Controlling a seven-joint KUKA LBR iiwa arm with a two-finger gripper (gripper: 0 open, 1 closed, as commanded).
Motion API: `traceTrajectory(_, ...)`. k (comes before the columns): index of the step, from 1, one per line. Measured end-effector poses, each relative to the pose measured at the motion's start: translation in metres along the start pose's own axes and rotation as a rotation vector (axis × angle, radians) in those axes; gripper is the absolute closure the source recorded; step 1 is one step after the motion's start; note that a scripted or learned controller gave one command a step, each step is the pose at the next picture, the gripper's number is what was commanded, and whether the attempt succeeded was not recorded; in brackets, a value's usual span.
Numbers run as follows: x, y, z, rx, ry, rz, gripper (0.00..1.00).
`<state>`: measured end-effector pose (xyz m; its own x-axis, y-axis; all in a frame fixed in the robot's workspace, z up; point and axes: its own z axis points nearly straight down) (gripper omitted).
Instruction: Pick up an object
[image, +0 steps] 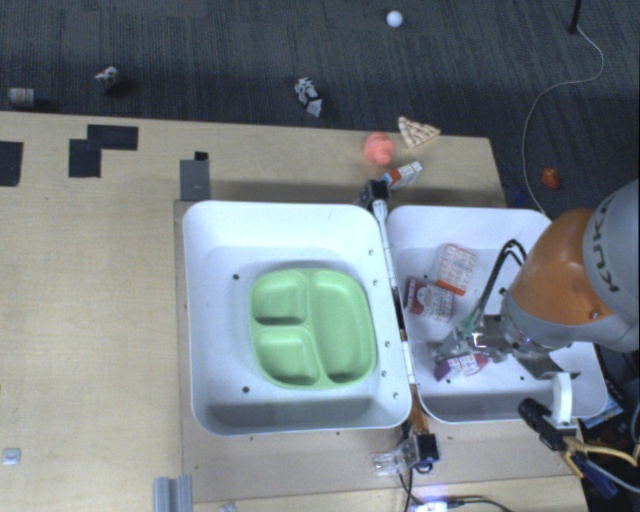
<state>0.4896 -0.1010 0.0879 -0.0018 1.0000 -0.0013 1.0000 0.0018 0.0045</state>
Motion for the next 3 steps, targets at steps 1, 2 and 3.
traceTrajectory(1, 0.000, 0.002, -0.012, -0.007, 0.000, -0.001, 1.00)
traceTrajectory(2, 0.084, 0.113, -0.097, 0.000, 0.003, -0.003, 1.00)
traceTrajectory(3, -0.082, 0.088, -0.066, 0.002, 0.000, -0.001, 1.00)
